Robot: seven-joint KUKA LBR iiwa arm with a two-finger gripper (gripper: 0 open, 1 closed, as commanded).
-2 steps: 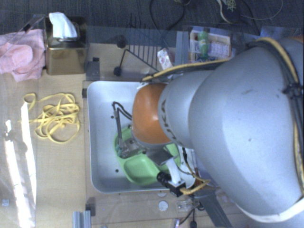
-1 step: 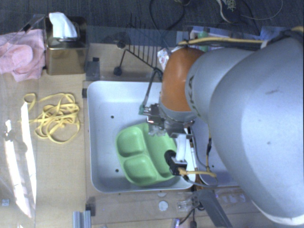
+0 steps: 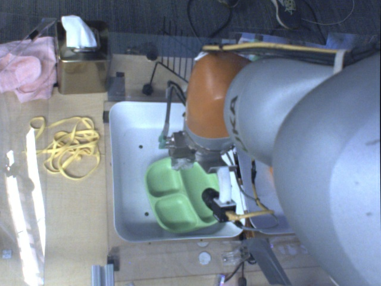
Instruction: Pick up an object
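A green plastic tray with divided compartments (image 3: 172, 195) lies in the left white bin (image 3: 128, 159), toward its front right corner. My gripper (image 3: 199, 168) hangs low over the tray's right rim, below the orange wrist band (image 3: 208, 94). A black and white piece of the gripper (image 3: 217, 198) sits against the tray's right edge. The wrist hides the tray's upper right part.
The grey arm (image 3: 309, 148) covers most of the right bin. On the bench left of the bins lie a coil of yellow cord (image 3: 68, 145), a tissue box (image 3: 80, 55) and a pink cloth (image 3: 24, 70). Cables trail behind the bin.
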